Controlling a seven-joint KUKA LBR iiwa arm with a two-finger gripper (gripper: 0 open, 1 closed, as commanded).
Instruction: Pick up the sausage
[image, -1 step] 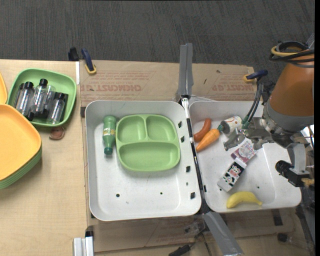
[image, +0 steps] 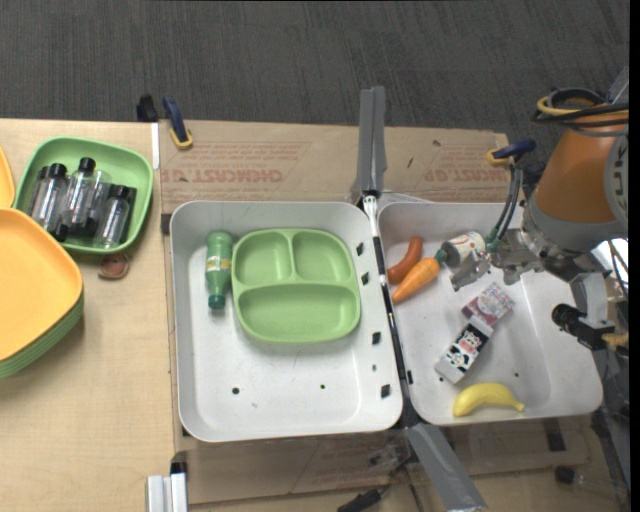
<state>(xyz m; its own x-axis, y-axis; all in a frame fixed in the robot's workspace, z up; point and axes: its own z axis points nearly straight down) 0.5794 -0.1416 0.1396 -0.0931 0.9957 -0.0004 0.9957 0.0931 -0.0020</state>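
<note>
Both bins (image: 200, 400) white. Divided plate (image: 296, 285), centre frame: light green. Bottle (image: 217, 268) at its left: green, paler label. Sausage (image: 405, 258), right of centre: red-orange. Carrot (image: 416, 280) just below it: brighter orange. Banana (image: 487, 400), lower right: yellow. Carton (image: 462, 352): white with black cow patches. Packet (image: 488, 303): pinkish-grey print. Stacked plates (image: 35, 300), left edge: orange on green. Dish (image: 85, 192), upper left: green, holding dark-capped vials. Arm (image: 580, 175): orange band, grey below.

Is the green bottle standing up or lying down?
Lying down. The green bottle rests on its side on the floor of the left bin, stretched along the left edge of the green divided plate.
</note>
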